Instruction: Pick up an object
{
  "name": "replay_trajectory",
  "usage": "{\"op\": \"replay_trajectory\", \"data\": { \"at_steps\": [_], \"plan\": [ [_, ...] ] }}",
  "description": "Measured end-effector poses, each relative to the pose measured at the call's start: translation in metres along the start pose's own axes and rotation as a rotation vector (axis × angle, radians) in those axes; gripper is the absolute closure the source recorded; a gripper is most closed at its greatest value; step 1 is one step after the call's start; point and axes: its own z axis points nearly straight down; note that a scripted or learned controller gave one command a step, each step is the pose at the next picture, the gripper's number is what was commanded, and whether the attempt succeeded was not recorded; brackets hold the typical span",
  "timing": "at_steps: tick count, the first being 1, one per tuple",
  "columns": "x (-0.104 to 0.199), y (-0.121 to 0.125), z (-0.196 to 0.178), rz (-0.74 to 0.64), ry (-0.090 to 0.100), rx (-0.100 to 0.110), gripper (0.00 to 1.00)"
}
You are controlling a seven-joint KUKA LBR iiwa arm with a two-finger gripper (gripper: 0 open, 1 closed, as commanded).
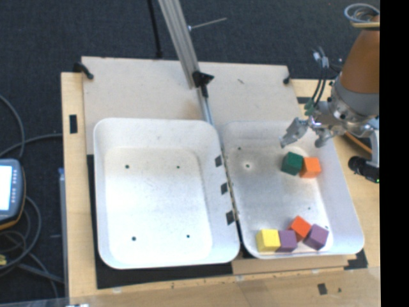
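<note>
The arm [359, 69] reaches in over the bench's [73, 171] right edge, its orange band above the grey wrist, tilted down toward the right bin [339, 197]. The end effector [309, 135] hangs over that bin's far right corner with its two fingers spread apart and nothing between them. Just below it, near the bin's far right side, a green block [292, 164] and an orange block [311, 167] sit touching side by side. Along the bin's near edge lie a yellow block [268, 239], a purple block [287, 240], a second orange block [300, 226] and a second purple block [316, 236], clustered closely. The left bin [108, 171] stands beside it.
</note>
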Motion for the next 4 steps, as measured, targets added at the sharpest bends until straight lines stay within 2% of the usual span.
{"op": "replay_trajectory", "data": {
  "at_steps": [1,2,3,4],
  "plan": [
    [-0.031,0.002,0.129,-0.011,0.003,-0.012,0.00],
    [-0.025,0.013,0.123,-0.008,0.004,0.000,0.00],
    [-0.026,0.013,0.112,-0.008,0.004,-0.001,1.00],
    [-0.026,0.013,0.113,-0.008,0.004,0.000,0.00]
  ]
}}
